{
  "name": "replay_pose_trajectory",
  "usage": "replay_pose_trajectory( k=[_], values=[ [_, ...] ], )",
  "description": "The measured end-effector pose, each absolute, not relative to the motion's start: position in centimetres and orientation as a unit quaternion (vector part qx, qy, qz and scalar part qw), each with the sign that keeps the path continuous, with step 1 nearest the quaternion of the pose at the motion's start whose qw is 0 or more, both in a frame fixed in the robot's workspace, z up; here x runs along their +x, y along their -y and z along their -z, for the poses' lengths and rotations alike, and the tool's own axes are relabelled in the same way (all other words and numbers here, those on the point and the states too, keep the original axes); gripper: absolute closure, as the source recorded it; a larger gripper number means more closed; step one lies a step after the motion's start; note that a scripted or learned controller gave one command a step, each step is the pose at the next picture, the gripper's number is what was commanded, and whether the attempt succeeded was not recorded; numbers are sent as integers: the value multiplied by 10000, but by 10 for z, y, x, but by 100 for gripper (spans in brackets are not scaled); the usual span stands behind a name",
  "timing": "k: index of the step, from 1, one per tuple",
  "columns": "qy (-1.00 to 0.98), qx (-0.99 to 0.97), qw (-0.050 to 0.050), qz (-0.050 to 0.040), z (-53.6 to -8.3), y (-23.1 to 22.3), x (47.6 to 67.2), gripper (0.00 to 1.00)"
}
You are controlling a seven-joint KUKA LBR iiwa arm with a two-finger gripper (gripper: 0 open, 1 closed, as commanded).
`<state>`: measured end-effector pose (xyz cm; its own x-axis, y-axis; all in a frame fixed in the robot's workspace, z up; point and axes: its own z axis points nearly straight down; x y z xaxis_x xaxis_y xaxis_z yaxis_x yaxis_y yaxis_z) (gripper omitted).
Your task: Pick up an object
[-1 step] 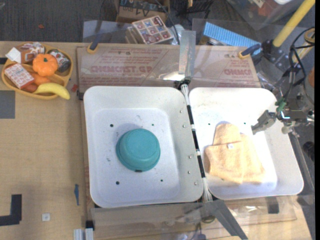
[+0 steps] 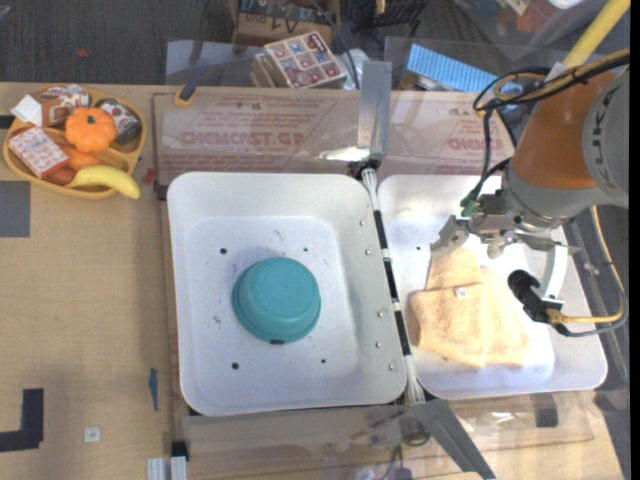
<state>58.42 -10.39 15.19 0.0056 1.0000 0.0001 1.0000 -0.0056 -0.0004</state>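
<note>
Grey and orange-banded, reaching in from the right with the arm (image 2: 565, 148) and hanging the tool (image 2: 478, 230) above the far left part of the right bin (image 2: 580, 368). Hovering just over the far edge of a yellowish folded cloth (image 2: 470, 318), with the tool's lower end looking close to or touching that edge, though not clearly either. Not possible to be telling how wide the tool is standing from this slanted look down; not showing anything gripped in it.

Lying flat in the right bin, toward its near left side, with the cloth spreading over much of the floor there and carrying a small white tag on its upper face. Trailing a black connector (image 2: 530, 293) and a yellow cable (image 2: 590, 320) from the wrist, over the right part of the same bin, just beside the cloth.

Sitting upside down near the middle of the left bin (image 2: 190, 268), well apart from the tool, as a teal bowl (image 2: 277, 299). Touching side by side along the centre, as for the two bins.

Resting on the wooden counter (image 2: 80, 318) at the far left, as a yellow dish (image 2: 20, 158) holding a banana (image 2: 105, 178), a small orange pumpkin (image 2: 90, 128) and some little boxes. Lying behind both bins, as a strip of printed cardboard (image 2: 260, 133).
</note>
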Motion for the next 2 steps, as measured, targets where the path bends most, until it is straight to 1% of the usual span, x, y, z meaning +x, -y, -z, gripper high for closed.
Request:
replay_pose_trajectory(
  k=[1,2],
  values=[
    [6806,-7327,-30,25,-88,98,604,0],
    [7240,-6898,-22,19,-88,135,587,0]
  ],
)
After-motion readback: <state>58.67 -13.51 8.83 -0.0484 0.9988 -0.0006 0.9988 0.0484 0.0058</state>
